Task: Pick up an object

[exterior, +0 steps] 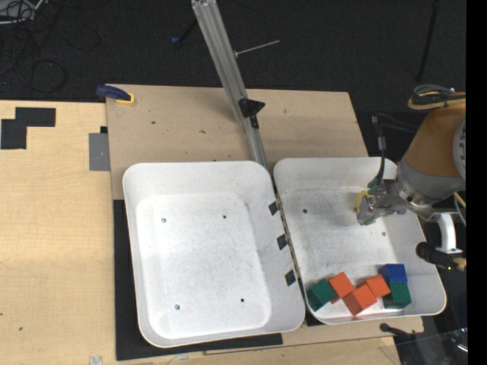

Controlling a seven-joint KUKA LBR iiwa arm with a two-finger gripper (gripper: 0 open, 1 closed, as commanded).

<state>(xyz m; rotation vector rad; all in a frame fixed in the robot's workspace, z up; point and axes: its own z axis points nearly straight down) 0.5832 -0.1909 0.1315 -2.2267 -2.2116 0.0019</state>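
My gripper [368, 210] hangs low over the right half of the right bin [327, 196], above bare white floor. A small yellow patch [363, 199] shows at its left side; I cannot tell whether it is an object or part of the tool. Several blocks lie huddled along the right bin's front edge: a green block [321, 293], an orange block [342, 284], a larger orange block [365, 294], a blue block [394, 274] and a dark green block [398, 295]. The gripper stands well behind this cluster, apart from every block.
The left bin [199, 249] lies beside the right one, and black clips [281, 241] sit along the shared rim. A slanted aluminium bar [228, 74] rises behind the bins. The grey and orange arm [434, 154] enters from the right.
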